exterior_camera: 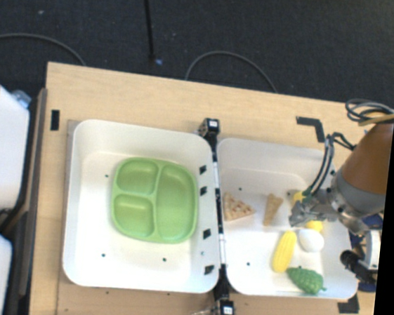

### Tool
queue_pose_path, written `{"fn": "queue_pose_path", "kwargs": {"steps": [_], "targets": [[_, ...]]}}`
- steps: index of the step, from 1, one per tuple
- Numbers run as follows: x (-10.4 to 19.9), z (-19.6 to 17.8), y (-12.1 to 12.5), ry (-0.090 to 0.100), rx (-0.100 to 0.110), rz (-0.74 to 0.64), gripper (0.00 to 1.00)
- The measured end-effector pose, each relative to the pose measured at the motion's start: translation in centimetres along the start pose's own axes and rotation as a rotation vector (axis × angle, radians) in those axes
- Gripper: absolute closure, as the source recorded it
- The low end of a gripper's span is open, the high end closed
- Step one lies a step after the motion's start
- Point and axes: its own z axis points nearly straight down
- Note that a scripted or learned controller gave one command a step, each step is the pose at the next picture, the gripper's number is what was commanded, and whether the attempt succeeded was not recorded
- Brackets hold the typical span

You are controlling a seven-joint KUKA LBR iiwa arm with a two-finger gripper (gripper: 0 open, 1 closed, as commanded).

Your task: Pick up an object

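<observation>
The camera view looks down at a slant on a wooden bench [154, 99] that carries two shallow white bins side by side. The left bin [81, 246] holds a green divided plate [155, 199] with three compartments, lying flat near the bin's middle.

The right bin [260, 160] holds the loose objects. A triangular pizza slice [236, 208] lies close to the divider between the bins, and a tan bread piece [272, 208] sits just to its right, apart from it. Lower down, a yellow corn cob [284, 251] lies roughly upright in the frame, with a white egg [310, 239] just beside its upper right. A green leafy vegetable [307, 279] rests near the bin's lower right corner, just below the corn.

The grey arm with its orange band [369, 162] reaches in from the right, and the gripper [306, 215] hangs low over the right bin, directly above the egg and to the right of the bread piece. Something small and yellow shows at the gripper's tip, too blurred to identify. Whether the jaws stand apart or together cannot be told
</observation>
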Motion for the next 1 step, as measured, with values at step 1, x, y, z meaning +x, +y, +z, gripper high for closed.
{"fn": "queue_pose_path", "kwargs": {"steps": [1], "targets": [[0.46,-4.78,0.77,0.0,-0.003,-0.01,1.0]]}}
